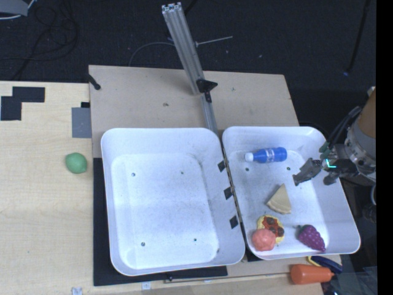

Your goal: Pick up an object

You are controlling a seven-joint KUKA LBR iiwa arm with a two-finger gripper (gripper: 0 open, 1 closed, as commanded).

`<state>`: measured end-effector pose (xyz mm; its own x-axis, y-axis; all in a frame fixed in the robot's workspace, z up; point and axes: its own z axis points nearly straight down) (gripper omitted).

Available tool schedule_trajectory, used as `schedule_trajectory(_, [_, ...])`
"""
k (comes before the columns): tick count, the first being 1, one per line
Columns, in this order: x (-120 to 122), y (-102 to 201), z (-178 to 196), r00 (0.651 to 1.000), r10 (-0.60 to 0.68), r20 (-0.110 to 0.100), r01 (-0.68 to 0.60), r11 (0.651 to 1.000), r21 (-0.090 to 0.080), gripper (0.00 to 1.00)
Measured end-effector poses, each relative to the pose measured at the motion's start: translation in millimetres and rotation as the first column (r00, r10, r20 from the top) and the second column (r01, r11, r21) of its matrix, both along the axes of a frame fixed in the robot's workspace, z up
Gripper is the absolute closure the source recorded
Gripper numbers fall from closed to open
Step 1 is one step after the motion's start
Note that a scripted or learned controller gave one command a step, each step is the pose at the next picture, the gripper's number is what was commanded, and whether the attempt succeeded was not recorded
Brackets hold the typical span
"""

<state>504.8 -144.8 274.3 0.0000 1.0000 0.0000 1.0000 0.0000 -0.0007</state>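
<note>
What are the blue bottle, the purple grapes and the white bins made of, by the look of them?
The blue bottle looks like smooth plastic: even blue body, white cap. The purple grapes look like moulded toy plastic or rubber, a lumpy, uniformly coloured cluster; I can't tell which. The right bin and the left bin seem to be thin formed plastic, matt white with rounded corners.

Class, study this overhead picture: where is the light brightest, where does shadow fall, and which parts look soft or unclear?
In the camera view, the two white bins are brightest, nearly washed out; the floor behind is dark, its cables faint; a dim shadow lies in the left bin's lower half; the gripper at the right bin's edge is small and soft-edged, and the whole picture is slightly grainy.
</note>
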Motion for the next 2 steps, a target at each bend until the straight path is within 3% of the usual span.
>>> schedule_trajectory(1, [0.0,0.0,0.0,1.000,0.000,0.000,0.000,1.000,0.000,0.00])
schedule_trajectory(2, [1.8,-9.7,-52.5,1.000,0.000,-0.005,0.000,1.000,0.001,0.00])
